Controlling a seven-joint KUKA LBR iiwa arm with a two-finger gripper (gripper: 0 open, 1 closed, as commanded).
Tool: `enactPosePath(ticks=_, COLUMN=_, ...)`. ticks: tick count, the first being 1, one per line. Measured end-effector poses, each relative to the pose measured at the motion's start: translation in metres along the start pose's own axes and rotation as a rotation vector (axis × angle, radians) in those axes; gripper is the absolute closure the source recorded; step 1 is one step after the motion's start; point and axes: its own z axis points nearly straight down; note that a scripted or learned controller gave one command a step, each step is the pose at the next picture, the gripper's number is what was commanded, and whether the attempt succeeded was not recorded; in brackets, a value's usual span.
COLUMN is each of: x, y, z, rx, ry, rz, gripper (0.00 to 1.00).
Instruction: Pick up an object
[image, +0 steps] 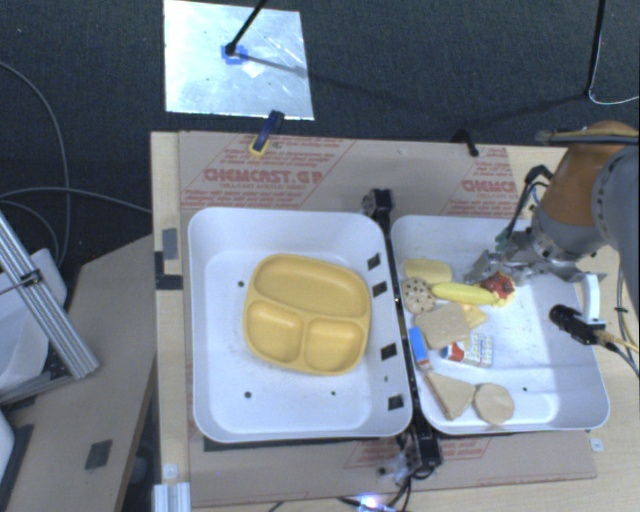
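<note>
The claw (492, 268) hangs low over the right bin (575, 395), whether open or closed I cannot tell, with the toy banana (464, 293) just beside it among the play food, and the yellow divided tray (305, 312) well off in the left bin (215, 330).

One fixed camera looks down on my bench (330, 160) at a slant from above, far enough back to take in both white bins, the left bin (215, 260) and the right bin (580, 390). My arm (590, 200) enters from its right side.
</note>
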Motion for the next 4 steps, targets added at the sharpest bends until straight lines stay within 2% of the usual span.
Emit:
enactPosePath(ticks=1, x=-0.001, y=0.006, z=-0.023, rx=-0.020, ry=-0.006, rz=-0.003, gripper=1.00)
enactPosePath(ticks=2, x=-0.001, y=0.005, z=-0.022, rx=-0.017, ry=-0.006, rz=-0.004, gripper=0.00)
enactPosePath(ticks=3, x=-0.015, y=-0.014, z=-0.006, rx=-0.004, ry=-0.002, rz=0.000, gripper=0.00)
enactPosePath(ticks=4, x=-0.015, y=-0.012, z=-0.019, rx=-0.012, ry=-0.004, rz=-0.002, gripper=1.00)
